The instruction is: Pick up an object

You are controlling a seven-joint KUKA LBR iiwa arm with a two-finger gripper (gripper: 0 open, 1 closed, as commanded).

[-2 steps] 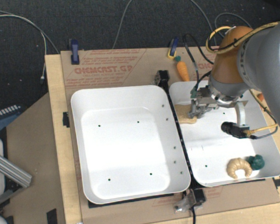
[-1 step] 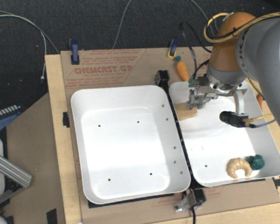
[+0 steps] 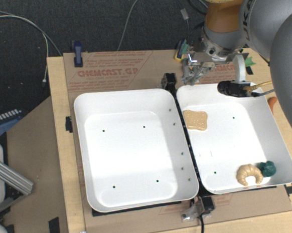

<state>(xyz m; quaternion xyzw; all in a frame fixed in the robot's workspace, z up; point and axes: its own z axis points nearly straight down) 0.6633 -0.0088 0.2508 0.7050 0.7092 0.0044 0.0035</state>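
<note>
Here I am, my gripper (image 3: pixel 195 77) hanging over the far rim of the right bin (image 3: pixel 234 144), close to the corner where it meets the left bin (image 3: pixel 129 157). Wide or narrow? I cannot tell from this angle, and I see nothing in my grasp. Just past me on the bin floor lies a slice of bread (image 3: pixel 195 120), flat, close against the wall shared with the left bin. Well away, in the near right corner, a croissant (image 3: pixel 249 174) sits with a small green thing (image 3: pixel 267 168) touching its right side. Both bins rest on a cardboard sheet (image 3: pixel 112 71).
</note>
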